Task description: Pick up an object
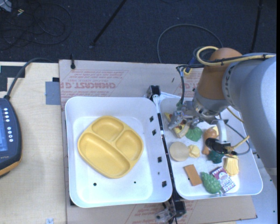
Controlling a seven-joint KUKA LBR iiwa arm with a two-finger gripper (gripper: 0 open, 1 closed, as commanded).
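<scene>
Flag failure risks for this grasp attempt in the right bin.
1. The gripper is low over tightly packed toys: the small yellow piece touches the green leafy toy, so it may catch two or neither.
2. It works near the right white bin's inner wall; fingers could hit it.

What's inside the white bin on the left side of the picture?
The left bin holds one thing: a yellow divided plate with three compartments, lying flat. Whatever is under the plate is covered, so I cannot tell if anything lies beneath it.
</scene>
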